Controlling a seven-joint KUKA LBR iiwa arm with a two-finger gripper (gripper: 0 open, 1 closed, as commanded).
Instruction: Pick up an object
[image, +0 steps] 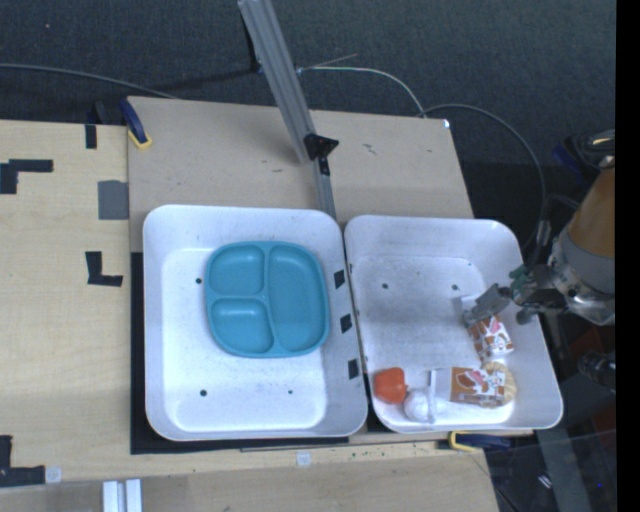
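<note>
Bench: two white bins side by side, touching along a shared middle edge.
Left bin (170, 400): holds a teal plate (268, 299) with three compartments, lying flat in the far half of the bin.
Right bin (420, 240): holds the small objects, all grouped in its near right part.
Packet A (493, 338): red-and-white wrapper, lying against the right wall of the right bin.
Packet B (482, 385): orange-brown wrapper, just near of packet A, near the bin's near right corner.
Orange item (389, 382): small rounded piece by the near wall, left of packet B.
White item (420, 404): small pale piece, just beside the orange item; its kind cannot be told.
Arm: enters from the right, over the right wall of the right bin.
Gripper (487, 303): low over the right part of the right bin, its tip just far of packet A, touching or nearly touching it.
Finger state: cannot be told; the tip is too small and dark to resolve.
Grasp: no object visible between the fingers.
Progress: approach stage, by judgement. Packet A appears to be the likely target.
Remaining: closing on an object, then lifting it clear of the bin.
</note>
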